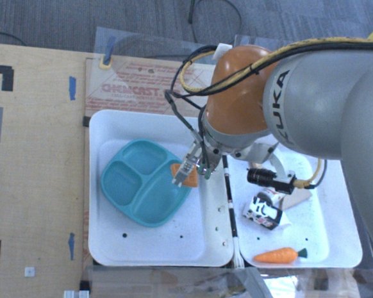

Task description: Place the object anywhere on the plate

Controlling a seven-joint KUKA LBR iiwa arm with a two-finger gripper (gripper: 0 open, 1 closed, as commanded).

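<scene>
Hovering at the right rim of the teal plate (142, 181), the gripper (186, 176) is pinching a small orange object (185, 176) between its narrow fingers, in the left bin (102, 235). Most of the piece is being hidden, so its shape is not clear. It is looking light and probably a little soft, so a gentle hold across its middle should be enough; a hard squeeze may be pushing it out sideways. The plate is looking smooth and divided, and a rounded piece may be rolling there.

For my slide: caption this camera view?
Gripper holds an orange object at the teal plate's right rim; a carrot lies in the other bin.
</scene>
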